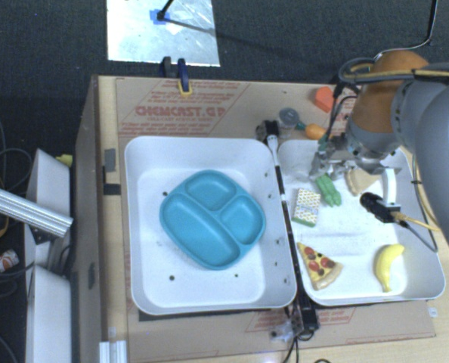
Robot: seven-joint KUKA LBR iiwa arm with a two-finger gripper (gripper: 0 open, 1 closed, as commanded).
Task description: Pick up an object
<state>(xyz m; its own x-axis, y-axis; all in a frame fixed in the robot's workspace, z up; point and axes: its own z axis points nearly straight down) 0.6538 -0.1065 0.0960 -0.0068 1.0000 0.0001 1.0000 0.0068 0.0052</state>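
Two shallow white plastic bins (150, 282) looked smooth and faintly glossy, the blue divided plastic plate (213, 218) smooth with a soft sheen. The brown cardboard sheet (187, 104) was matt, and the yellow plastic banana (387, 265) gleamed, slick and smooth.

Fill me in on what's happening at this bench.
The grey arm reaches in from the right to pick something out of the right bin. Its gripper is down at the bin's far end, just above a green toy. Whether it has hold of the toy cannot be seen. A checkered block, a pizza slice and a banana lie untouched nearby. The left bin holds a blue divided plate.
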